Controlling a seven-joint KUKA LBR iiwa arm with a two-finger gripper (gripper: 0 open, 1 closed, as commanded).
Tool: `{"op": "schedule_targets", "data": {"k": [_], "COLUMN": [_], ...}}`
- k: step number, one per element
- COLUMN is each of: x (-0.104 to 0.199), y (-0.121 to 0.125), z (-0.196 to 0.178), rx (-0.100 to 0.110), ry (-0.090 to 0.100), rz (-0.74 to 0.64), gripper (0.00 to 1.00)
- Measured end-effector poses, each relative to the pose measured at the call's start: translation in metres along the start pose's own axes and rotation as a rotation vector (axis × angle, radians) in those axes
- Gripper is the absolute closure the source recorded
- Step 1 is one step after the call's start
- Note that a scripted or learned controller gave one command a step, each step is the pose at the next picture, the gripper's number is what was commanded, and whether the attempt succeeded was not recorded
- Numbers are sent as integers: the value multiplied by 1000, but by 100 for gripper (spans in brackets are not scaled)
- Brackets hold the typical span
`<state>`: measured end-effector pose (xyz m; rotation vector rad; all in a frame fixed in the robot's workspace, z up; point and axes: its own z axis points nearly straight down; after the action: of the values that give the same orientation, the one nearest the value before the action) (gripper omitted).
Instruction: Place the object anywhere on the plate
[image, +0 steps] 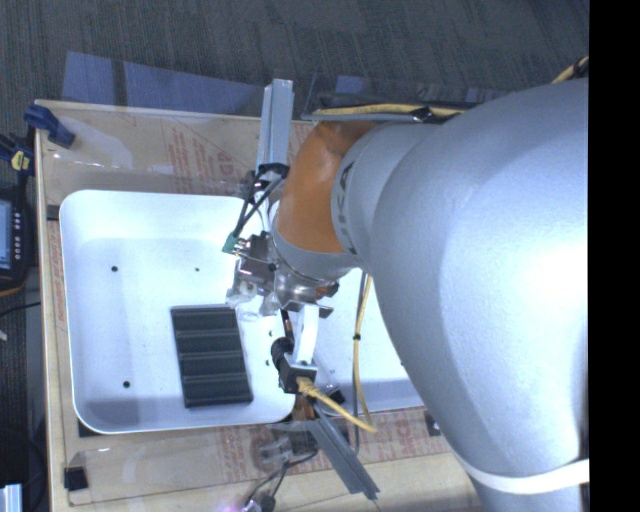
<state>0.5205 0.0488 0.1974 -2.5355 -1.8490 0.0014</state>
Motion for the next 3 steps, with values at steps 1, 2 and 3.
{"op": "schedule_targets", "data": {"k": [1, 2, 3], "x": [32, 82, 36], "y": [-58, -75, -42], "z": [8, 18, -5], "rx": [5, 3, 1], "ry": [-4, -4, -3], "rz": [67, 430, 273], "gripper": [100, 100, 100]}}
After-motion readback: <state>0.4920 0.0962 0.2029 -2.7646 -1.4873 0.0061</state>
